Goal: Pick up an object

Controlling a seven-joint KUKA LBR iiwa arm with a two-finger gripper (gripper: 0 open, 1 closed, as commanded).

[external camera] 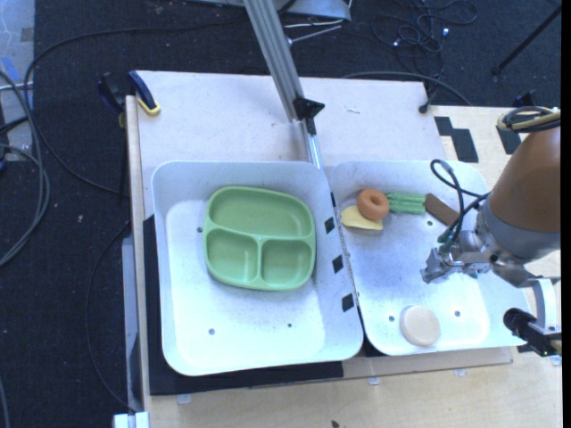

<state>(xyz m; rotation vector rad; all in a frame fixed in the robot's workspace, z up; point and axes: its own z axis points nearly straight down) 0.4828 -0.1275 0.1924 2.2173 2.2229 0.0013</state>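
Grey end effector (439, 266) above right bin (384, 292), finger state unclear, no legible writing.

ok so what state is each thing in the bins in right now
green tray: flat in the left bin, compartments bare
doughnut: in the right bin, leaning on a yellow piece
green stick: lying beside the doughnut
pale disc: lying flat, alone
hand: low over the right bin

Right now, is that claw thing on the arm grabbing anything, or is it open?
End effector: cannot be told whether open or closed; it hangs over the right bin, with nothing seen in it.
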